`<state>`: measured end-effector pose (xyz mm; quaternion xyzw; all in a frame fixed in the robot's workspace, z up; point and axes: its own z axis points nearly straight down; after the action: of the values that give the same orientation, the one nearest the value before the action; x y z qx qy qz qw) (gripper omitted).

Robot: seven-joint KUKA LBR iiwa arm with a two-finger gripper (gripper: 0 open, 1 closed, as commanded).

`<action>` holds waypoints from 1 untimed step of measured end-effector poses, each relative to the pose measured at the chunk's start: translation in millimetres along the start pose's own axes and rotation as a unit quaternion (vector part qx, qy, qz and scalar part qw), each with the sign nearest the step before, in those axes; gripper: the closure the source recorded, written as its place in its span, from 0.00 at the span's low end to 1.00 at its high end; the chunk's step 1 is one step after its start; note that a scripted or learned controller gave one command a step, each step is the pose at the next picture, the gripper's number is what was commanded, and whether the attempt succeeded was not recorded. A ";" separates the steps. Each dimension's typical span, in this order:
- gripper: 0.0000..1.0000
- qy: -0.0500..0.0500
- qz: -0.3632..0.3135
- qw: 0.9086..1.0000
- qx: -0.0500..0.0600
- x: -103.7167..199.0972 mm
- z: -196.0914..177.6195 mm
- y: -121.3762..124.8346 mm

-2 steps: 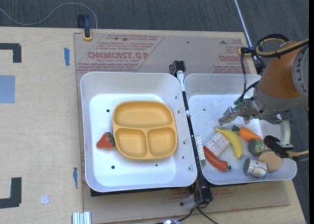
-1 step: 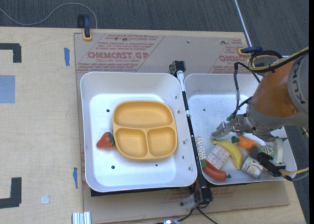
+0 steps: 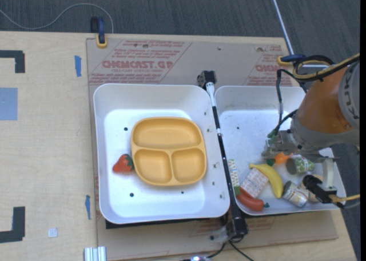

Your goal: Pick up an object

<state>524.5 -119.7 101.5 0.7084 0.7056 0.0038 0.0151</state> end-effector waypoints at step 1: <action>1.00 0.008 -0.003 1.000 0.012 66.5 -84.8 -2.9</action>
<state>519.7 -51.8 185.1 0.7065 0.7077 0.0009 0.0004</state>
